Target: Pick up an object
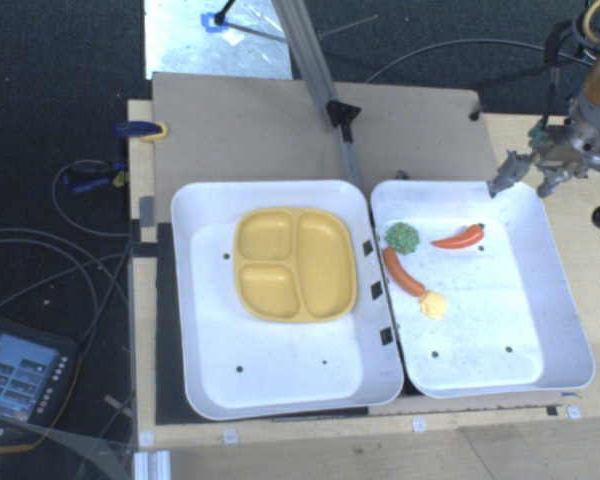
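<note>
The right bin holds a green broccoli piece, an orange-red chili pepper, an orange sausage and a small yellow piece, all in its left and upper part. My gripper hangs over the bin's upper right corner, well to the right of the pepper. Its fingers are spread apart and open, with nothing between them.
A yellow divided plate lies in the left bin. A slanted metal pole crosses the board behind the bins. Cables and a pendant lie off the bench at the left.
</note>
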